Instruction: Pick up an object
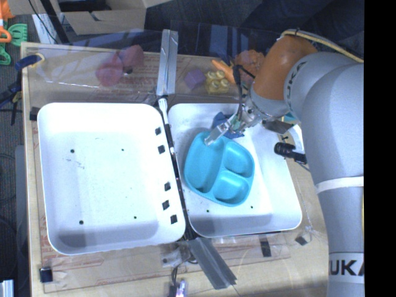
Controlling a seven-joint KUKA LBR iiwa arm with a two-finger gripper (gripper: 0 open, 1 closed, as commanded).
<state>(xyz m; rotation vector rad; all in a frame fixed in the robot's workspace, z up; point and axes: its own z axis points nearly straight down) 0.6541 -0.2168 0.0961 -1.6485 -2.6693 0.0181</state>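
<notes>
A blue divided plate [223,169] lies in the right bin [279,210], tilted toward the bin's left wall. My gripper [218,132] reaches down from the right and sits at the plate's upper rim. A small blue piece [221,118] shows just above the fingers. The arm hides how the fingers stand on the rim.
The left bin [99,178] lies beside the right one, with a row of black clips [166,177] along the divide. Behind the bins, under clear plastic, sit pink [117,67], purple [194,78], yellow [216,81] and orange [224,67] toys. The grey arm [328,122] covers the right side.
</notes>
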